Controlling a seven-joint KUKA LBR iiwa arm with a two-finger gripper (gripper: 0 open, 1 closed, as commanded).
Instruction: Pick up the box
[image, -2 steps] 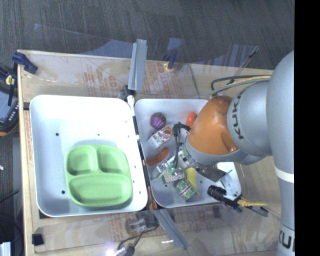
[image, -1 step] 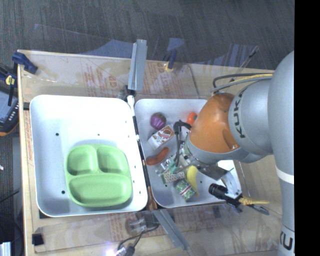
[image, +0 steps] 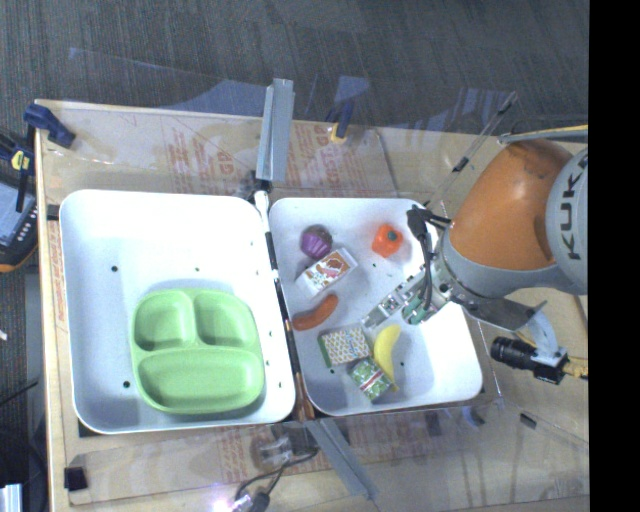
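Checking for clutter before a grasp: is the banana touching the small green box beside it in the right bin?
Touching. In the camera view the banana has its lower end lying against the small green box, with no white bin floor between them.

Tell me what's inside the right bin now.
The right bin holds a purple onion, orange pepper, sausage, banana and three small boxes. The arm covers its right part.

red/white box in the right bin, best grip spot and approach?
Probably top-down across the short sides of the box. It lies flat and tilted, with the purple onion just above it and the sausage below it, so the fingers should drop at its left and right edges, where bare bin floor shows. The gripper sits to its right.
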